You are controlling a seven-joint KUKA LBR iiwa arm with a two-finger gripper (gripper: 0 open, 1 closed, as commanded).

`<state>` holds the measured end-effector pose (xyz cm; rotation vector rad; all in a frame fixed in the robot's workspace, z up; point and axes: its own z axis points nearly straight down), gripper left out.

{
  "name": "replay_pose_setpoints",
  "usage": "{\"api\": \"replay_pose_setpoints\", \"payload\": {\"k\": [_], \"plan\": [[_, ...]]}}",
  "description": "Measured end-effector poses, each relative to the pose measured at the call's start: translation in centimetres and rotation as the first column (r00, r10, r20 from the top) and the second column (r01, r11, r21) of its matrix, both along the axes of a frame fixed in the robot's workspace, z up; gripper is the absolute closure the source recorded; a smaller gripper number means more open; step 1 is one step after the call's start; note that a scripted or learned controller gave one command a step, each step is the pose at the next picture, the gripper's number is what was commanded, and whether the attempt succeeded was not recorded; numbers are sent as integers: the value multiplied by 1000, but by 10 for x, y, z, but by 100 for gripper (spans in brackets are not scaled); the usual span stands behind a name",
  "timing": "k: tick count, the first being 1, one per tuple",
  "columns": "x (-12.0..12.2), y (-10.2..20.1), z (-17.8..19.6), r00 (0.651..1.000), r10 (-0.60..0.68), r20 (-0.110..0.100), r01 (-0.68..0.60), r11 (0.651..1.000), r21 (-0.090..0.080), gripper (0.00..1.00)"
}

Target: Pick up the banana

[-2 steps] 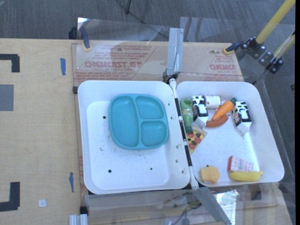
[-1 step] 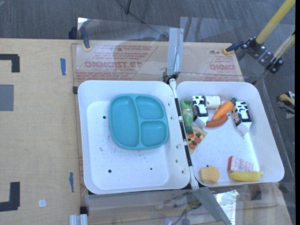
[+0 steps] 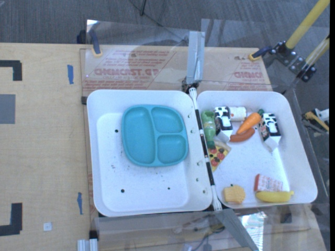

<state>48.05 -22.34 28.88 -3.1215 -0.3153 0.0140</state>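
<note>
Whether the hand is released or clenched cannot be told. A pale wooden surface [image 3: 42, 140] carries two white bins, with grey carpet floor [image 3: 52, 9] beyond. The banana [image 3: 274, 196] lies in the right bin [image 3: 309, 177] near its front right corner, just beside a red-and-white packet [image 3: 268, 182]. The left bin [image 3: 104, 192] holds a teal divided plate [image 3: 155, 135]. Behind the bins, a clear sheet [image 3: 123, 71] bears red lettering, mirrored and not readable.

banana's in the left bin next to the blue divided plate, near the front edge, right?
Not quite. The camera view shows the banana in the right bin, near its front edge. The blue divided plate sits in the left bin.
</note>
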Motion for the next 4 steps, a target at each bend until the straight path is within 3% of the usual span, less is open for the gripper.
{"api": "replay_pose_setpoints", "payload": {"k": [1,2,3,4], "plan": [[1,0,115,1000,6,2,-6,1000,-4,0],[4,0,122,1000,11,-5,-11,1000,-6,100],[7,0,130,1000,15,-11,-15,1000,-8,100],[7,1,130,1000,16,-11,-16,1000,-8,0]]}}
